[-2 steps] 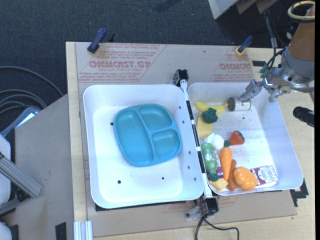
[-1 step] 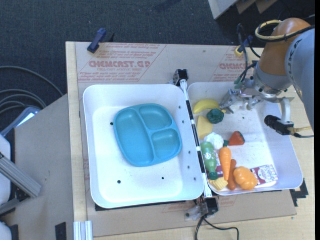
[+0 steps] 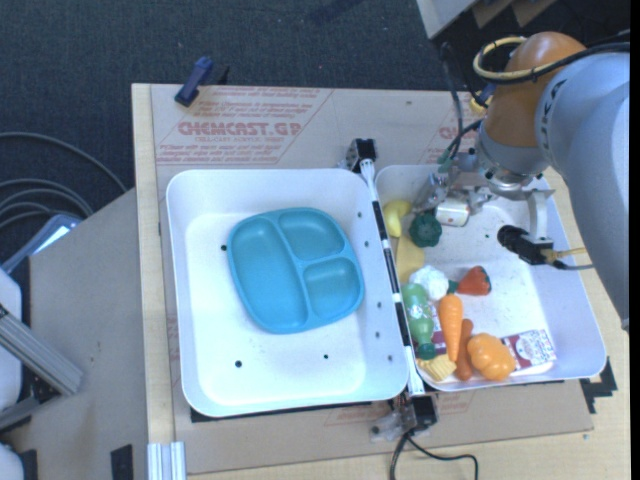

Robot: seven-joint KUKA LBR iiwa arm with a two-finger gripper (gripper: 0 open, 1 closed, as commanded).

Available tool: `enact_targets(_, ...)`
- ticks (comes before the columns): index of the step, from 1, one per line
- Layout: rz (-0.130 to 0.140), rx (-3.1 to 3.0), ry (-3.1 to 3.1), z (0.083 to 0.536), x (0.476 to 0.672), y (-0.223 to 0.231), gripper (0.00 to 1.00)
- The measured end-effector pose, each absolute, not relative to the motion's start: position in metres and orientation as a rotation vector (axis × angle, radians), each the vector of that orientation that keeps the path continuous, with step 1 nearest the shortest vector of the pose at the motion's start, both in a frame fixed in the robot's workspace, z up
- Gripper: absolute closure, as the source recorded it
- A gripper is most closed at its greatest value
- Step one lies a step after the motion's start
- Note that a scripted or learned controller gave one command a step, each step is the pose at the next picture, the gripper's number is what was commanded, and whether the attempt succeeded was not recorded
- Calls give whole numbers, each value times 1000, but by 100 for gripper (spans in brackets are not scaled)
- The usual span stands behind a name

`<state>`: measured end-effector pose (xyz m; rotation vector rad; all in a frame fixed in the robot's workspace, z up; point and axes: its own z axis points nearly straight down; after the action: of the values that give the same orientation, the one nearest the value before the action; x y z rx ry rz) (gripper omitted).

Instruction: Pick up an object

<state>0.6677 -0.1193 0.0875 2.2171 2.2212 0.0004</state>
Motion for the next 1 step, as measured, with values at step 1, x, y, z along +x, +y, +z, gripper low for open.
enact_targets(1, -2, 2223, 2221, 85, 645, -130, 0)
